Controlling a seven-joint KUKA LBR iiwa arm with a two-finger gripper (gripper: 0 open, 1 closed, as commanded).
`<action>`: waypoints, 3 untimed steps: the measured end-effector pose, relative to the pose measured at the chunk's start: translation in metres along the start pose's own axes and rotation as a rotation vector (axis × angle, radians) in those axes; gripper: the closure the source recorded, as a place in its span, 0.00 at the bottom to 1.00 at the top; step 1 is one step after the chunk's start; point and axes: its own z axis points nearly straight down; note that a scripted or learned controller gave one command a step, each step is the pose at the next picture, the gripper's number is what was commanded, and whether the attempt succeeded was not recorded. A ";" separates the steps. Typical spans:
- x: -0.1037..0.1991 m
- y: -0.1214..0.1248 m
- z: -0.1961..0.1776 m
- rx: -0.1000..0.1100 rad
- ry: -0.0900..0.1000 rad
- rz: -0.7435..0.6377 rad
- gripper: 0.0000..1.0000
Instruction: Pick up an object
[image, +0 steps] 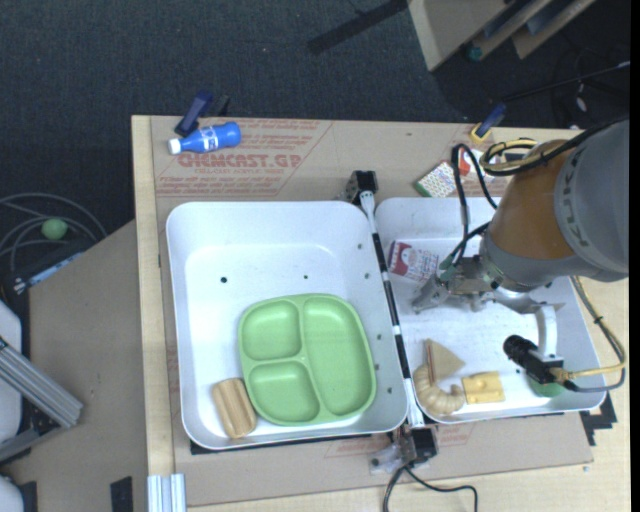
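While we read the scene from the near edge of the bench (300, 480), the closest things in the right bin (590, 330) are a curved, pale croissant-like piece (438, 396), a yellow block (484, 388) and a tan wedge (441, 355) — all just beside one another. In the left bin (200, 300) we see a smooth green divided plate (304, 358) with a ridged tan block (232, 407) touching its near-left rim. Farther back, the pincer (432, 296) hangs low over the right bin floor; whether it is spread or pressed together we cannot tell. We judge the wedge the likeliest pick: it lies just nearward of the pincer, long axis slanting left-far to right-near. Just beyond the pincer lies a red-and-white packet (408, 259) — flat, glossy.
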 end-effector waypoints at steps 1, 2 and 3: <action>-0.005 -0.049 0.010 0.004 0.001 0.000 0.00; -0.028 0.062 -0.031 -0.002 -0.001 -0.002 0.00; -0.008 0.037 0.011 0.004 0.001 -0.002 0.00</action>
